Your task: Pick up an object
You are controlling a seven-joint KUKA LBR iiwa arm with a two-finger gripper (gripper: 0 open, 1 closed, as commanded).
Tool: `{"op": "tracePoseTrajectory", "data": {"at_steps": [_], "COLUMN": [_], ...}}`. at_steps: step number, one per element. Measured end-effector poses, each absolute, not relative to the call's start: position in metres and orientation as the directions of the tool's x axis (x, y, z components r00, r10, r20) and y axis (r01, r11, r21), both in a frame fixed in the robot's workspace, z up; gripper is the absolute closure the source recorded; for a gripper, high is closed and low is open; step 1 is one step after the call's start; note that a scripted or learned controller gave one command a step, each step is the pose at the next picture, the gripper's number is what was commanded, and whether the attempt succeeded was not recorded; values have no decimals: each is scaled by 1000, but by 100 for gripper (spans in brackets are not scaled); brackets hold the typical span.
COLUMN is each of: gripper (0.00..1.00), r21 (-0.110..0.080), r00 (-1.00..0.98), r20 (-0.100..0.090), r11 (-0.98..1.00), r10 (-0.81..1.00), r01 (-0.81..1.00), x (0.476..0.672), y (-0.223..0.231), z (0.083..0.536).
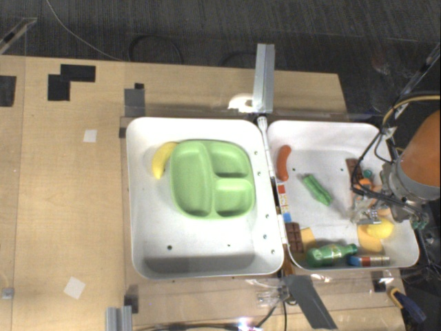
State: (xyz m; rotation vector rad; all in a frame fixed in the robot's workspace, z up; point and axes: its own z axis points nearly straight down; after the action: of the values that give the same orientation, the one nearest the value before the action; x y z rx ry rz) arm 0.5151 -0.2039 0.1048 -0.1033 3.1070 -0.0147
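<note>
The wooden bench [62,205] carries two shallow white bins side by side, and the left bin [148,247] is the roomier-looking scene: a green divided plate [210,178] lies near its middle with a banana [162,158] tucked against the plate's upper left edge. The right bin [324,140] holds the clutter. The grey arm [420,158] with its orange band comes in over that bin's right side, and the gripper [370,214] hangs low at the right of the bin, directly above or against a yellow object [375,234] in the lower right corner. Whether the tool is spread or pressed together I cannot tell, since wiring and the wrist hide its tip, and nothing can be seen pinched in it. Along the bin's bottom wall lies a green bottle [329,254] on its side, with a brown chocolate bar [294,236] just to its left and a small red and blue marker [371,260] to its right. Further up, well apart from the gripper, a green pickle-like piece [318,189] lies at a slant and a reddish sausage [283,162] sits near the dividing wall. As for progress, I judge the pick not yet done: every object appears to rest on the bin floor, the yellow one looks the likeliest target, and closing on it and lifting are left.
</note>
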Motion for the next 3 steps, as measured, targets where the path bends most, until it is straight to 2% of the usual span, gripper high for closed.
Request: {"op": "tracePoseTrajectory", "data": {"at_steps": [1,2,3], "gripper": [0,0,100], "r21": [-10,-4,-9], "r00": [-997,-1000,-999], "r20": [-32,-19,-35], "r11": [998,1000,1000], "r10": [-67,19,12], "r01": [-67,20,13], "x": [515,499,504], "y": [-203,-204,-204], "z": [104,91,105]}}
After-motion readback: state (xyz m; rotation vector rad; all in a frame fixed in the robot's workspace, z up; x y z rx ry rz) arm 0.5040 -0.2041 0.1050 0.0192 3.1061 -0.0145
